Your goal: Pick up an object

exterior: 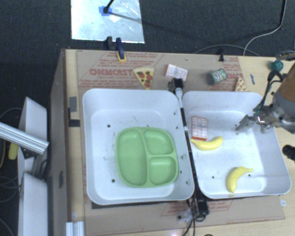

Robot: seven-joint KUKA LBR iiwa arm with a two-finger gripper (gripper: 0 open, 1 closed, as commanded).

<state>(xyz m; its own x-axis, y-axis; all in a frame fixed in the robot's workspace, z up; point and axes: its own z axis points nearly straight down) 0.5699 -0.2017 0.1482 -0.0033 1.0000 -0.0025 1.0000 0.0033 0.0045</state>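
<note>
The right bin holds two yellow bananas and a small packet. One banana lies near the bin's left wall. The other banana lies closer to the front. A red-and-white packet sits just above the first banana. My gripper hangs over the right bin's upper right part, well right of the packet and above the bananas. Nothing shows in its grasp. The grey arm with its orange band comes in from the right edge.
The left bin holds a green divided plate. Behind the bins on the bench lie a toy pizza slice, a white packet, a green can and a cracker. Cables run along the right.
</note>
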